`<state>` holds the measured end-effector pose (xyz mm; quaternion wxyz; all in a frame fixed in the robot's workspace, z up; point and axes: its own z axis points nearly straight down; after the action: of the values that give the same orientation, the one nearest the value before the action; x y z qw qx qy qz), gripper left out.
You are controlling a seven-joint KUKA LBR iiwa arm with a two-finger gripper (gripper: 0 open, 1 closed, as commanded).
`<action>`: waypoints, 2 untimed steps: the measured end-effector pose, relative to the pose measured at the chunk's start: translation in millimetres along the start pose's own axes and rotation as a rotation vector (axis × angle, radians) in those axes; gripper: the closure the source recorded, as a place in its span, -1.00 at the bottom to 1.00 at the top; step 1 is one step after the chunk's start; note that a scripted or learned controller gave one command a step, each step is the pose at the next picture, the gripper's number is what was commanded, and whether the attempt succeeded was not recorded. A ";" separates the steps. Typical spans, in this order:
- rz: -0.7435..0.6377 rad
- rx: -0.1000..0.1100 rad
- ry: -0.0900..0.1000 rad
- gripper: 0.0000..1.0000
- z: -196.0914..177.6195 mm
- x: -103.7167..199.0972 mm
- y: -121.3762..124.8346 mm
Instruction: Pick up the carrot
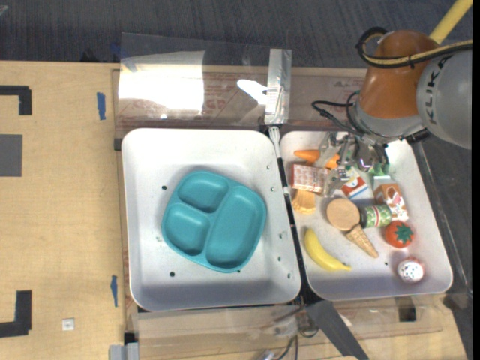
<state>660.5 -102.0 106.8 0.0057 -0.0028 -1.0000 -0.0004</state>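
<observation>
The carrot (307, 155) is a small orange piece lying near the back left of the right bin (437, 261), just left of the gripper. My gripper (351, 158) hangs low over the back of that bin, among the toy foods, its metal fingers pointing down beside the carrot's right end. The grey arm with its orange band (391, 81) rises behind it and hides the bin's back edge. Nothing can be seen held between the fingers.
The left bin (142, 276) holds a teal divided plate (215, 220). Crowding the right bin are a banana (322, 251), a cookie (343, 214), an ice-cream cone (363, 241), a tomato (399, 234), a can (377, 216) and a red-white packet (307, 178).
</observation>
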 end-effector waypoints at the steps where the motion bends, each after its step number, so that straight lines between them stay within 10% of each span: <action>1: -0.217 0.003 -0.026 1.00 -82.6 -7.4 26.6; 2: -0.259 0.003 -0.027 1.00 -2.7 -10.1 3.7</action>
<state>670.6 -98.3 109.3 -0.0080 0.1261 -0.9920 0.0004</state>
